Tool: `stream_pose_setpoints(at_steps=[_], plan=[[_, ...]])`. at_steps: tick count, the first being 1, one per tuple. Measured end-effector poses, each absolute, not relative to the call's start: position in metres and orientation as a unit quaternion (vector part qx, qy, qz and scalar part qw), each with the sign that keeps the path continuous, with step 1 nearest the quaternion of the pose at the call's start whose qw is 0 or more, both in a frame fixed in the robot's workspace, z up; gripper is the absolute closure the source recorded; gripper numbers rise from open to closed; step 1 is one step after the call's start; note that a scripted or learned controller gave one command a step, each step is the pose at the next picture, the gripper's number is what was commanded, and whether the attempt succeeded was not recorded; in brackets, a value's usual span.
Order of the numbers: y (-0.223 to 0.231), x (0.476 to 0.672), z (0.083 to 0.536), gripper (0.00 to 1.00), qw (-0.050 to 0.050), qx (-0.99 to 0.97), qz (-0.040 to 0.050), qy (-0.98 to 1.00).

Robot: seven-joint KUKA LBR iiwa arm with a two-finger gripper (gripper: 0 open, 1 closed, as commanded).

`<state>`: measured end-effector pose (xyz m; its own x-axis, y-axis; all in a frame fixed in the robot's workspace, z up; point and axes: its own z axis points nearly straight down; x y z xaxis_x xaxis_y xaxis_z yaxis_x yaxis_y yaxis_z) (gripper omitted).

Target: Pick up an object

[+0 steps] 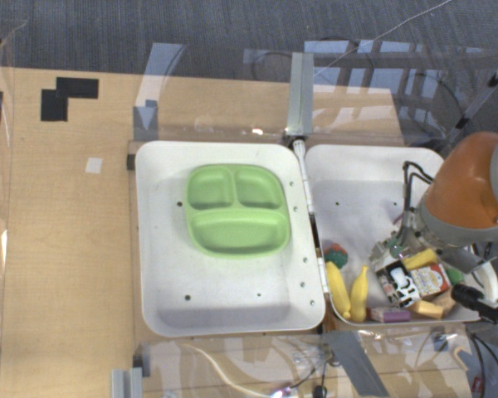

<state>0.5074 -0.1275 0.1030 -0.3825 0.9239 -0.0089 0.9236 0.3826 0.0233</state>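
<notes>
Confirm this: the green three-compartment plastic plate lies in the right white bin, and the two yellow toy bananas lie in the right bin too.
Wrong on the plate. The camera view shows the green three-compartment plastic plate in the left white bin; the two yellow toy bananas do lie in the right white bin.

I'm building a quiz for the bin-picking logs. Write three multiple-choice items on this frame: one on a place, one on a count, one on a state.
1. Where does the green tray lie?
A. in the left bin
B. in the right bin
C. on the wooden bench

2. How many compartments does the green tray have?
A. one
B. three
C. five

3. How does the tray lie?
A. upside down
B. propped on edge
C. flat, open side up

Answers:
1 A: it sits within the left bin, apart from the pile in the right bin.
2 B: two small wells above one long well.
3 C: its hollows face the camera.
</notes>
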Motion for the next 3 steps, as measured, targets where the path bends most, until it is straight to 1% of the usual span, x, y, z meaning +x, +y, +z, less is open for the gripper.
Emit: stream_pose_setpoints(at_steps=[1,2,3], plan=[[-0.079,0.548,0.186,1.0,0.002,0.609,0.0018,0.793],[-0.08,0.488,0.213,1.0,0.003,0.514,0.0014,0.858],[-0.104,0.488,0.204,1.0,0.002,0.613,0.0014,0.79]])
